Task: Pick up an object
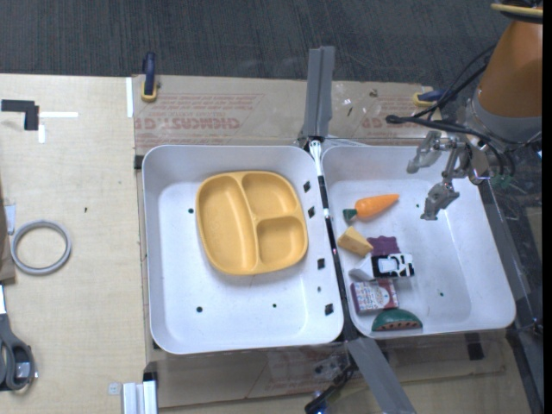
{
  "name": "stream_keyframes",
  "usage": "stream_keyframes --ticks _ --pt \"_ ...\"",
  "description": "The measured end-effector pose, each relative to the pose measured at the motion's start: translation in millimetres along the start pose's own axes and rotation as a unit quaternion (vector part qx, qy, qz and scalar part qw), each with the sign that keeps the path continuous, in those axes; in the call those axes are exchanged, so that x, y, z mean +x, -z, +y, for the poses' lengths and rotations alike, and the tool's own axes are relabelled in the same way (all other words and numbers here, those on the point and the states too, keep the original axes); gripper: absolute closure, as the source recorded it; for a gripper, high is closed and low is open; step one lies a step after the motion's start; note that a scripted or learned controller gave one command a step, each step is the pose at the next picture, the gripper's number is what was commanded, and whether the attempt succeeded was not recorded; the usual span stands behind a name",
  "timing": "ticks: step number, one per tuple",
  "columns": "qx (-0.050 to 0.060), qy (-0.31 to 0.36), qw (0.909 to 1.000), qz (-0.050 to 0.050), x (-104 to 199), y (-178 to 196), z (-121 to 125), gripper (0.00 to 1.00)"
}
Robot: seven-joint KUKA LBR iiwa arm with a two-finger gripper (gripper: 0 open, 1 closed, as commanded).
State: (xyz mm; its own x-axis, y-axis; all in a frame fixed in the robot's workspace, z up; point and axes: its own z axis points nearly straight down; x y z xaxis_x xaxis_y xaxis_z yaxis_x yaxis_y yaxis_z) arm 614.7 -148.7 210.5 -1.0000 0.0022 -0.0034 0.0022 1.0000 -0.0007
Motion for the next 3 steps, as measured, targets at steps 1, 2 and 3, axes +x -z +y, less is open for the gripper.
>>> stream_keyframes --ticks 1,2,3 --pt "0.0 -0.119 0.9929 0.0 10.5 -114.4 32.2 0.0" --pt "0.001 -0.118 0.9931 -0.002 9.1 -104.2 32.8 1.0" --pt "0.0 -0.234 0.9722 -0.001 -30.0 -17.9 80.3 1.0"
